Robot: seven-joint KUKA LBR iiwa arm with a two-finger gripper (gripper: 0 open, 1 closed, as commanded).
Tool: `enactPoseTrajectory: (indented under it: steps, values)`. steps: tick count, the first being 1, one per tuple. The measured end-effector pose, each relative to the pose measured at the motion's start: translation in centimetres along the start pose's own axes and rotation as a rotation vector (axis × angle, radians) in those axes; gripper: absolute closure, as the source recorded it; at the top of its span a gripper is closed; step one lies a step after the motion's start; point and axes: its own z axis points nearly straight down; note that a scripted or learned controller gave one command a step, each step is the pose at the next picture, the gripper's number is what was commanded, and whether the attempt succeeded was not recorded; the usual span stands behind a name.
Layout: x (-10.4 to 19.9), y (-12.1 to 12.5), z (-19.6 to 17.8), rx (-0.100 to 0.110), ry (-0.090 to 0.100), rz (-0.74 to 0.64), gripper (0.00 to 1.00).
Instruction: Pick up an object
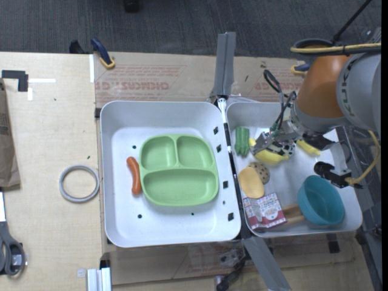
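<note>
The grey arm with its orange band [321, 86] reaches in from the right over the right bin [291, 230], and the jaws [276, 143] hang low just above a yellow banana-shaped toy [271, 157] at the bin's middle. Whether the jaws are released or clenched I cannot tell, as cables and the wrist blur them.

Left of the jaws a green ridged piece [242, 140] stands by the bin's left wall. Nearer lie a tan cookie-like piece [251, 181], a red and white packet [265, 211] whose print is too small to read, and a teal bowl [320, 200] at the near right. A 2nd yellow piece [309, 146] lies right of the jaws.

The left bin [115, 180] holds a green 3-compartment tray [179, 170] with an orange sausage-like toy [134, 174] just beside its left edge.

On the worktop [48, 132] a grey ring [79, 182] lies left of the bins. Far of the bins, cardboard [154, 80] carries faint red mirrored lettering that cannot be read.
</note>
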Motion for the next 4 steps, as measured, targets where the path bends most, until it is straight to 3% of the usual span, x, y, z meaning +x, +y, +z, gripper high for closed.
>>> enactPoseTrajectory:
  steps: [1, 2, 3, 4]
  values:
    - [0.0, 0.0, 0.0, 0.0, 0.0, 0.0, 0.0]
    - [-2.1, 6.2, 0.2, 0.014, 0.007, -0.036, 0.0]
    - [-2.3, 6.4, 0.3, 0.01, 0.011, 0.107, 0.0]
    - [0.0, 1.5, 0.1, 0.004, 0.004, 0.034, 0.0]
